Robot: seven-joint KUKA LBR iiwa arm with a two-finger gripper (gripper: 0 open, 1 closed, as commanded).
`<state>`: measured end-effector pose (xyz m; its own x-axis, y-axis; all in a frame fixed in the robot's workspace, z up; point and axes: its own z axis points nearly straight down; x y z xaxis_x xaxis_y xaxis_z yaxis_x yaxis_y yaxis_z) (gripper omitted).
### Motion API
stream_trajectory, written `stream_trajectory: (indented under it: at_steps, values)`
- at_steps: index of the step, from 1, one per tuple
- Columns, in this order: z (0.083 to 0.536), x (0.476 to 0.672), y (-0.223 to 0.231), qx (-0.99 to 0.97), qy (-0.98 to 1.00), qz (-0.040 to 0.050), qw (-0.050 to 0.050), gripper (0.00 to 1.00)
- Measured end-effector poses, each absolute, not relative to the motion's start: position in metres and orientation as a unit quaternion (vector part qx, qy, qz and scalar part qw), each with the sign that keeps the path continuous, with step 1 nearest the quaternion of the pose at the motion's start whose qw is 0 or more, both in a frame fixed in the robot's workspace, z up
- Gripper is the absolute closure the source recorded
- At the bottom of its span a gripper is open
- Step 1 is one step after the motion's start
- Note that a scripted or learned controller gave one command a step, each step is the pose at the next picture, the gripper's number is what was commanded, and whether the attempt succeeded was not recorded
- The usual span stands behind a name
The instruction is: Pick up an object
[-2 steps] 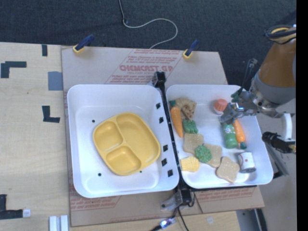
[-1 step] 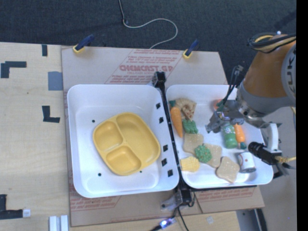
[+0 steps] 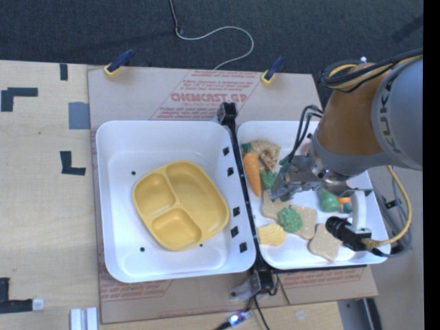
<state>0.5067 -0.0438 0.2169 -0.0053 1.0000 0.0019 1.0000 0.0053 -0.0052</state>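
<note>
The gripper [image 3: 283, 186] is hovering low over the right bin [image 3: 311, 256], near its left wall — whether the fingers are spread I cannot tell. The carrot [image 3: 252, 172], green piece [image 3: 290, 218] and crackers [image 3: 323, 242] are crowding together there — a descent is risking nudging neighbours, catching nothing.

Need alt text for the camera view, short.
The gripper hangs low in the right bin over toy food: a carrot, a green piece, crackers. The left bin holds a yellow divided plate.
</note>
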Motion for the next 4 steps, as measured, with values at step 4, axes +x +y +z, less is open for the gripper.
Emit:
stream_trajectory:
  at_steps: [4]
  values:
    - [0.223, 0.498, -0.004, -0.707, -0.707, 0.0015, 0.001, 1.0]
